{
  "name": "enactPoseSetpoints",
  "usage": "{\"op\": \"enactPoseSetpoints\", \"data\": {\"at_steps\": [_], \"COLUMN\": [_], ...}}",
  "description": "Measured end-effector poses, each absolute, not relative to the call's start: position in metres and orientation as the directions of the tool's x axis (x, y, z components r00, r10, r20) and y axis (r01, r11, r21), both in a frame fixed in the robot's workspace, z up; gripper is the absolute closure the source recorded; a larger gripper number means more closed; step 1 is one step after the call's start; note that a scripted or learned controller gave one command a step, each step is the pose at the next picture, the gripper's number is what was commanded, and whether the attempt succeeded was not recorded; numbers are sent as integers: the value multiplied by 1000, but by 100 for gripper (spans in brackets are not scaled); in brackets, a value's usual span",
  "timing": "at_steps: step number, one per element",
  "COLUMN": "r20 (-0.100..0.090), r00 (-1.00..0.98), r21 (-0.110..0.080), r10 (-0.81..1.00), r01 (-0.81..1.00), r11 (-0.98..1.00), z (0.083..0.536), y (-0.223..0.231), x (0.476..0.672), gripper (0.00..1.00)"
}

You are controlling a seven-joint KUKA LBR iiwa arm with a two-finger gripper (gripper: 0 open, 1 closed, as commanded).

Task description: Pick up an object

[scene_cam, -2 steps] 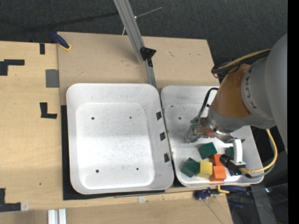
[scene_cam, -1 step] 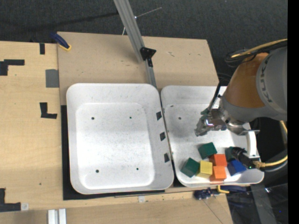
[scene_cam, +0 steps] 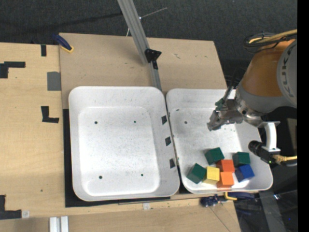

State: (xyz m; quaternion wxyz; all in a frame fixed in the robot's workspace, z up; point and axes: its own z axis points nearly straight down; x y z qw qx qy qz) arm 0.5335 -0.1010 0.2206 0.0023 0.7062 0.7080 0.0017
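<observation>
White plastic fills the middle of my frame: two bins side by side, the left bin point(scene_cam: 118, 141) and the right bin point(scene_cam: 193, 110). I see the gripper point(scene_cam: 216, 122) at centre right, above bare floor in the right bin's upper half; I cannot tell how it is set. The blocks point(scene_cam: 221, 167) cluster in that bin's lower right corner, green, yellow, orange and blue, touching one another, apart from the gripper.

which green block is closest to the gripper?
The green block at the cluster's top, directly below the gripper. The other two sit farther: one at the left end, one at the right.
</observation>
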Motion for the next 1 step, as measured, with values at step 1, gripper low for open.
{"op": "enactPoseSetpoints", "data": {"at_steps": [1], "r20": [0], "r00": [-1], "r21": [1], "r10": [1000], "r01": [1000], "r11": [1], "z": [234], "y": [-101], "x": [534], "gripper": [100]}}
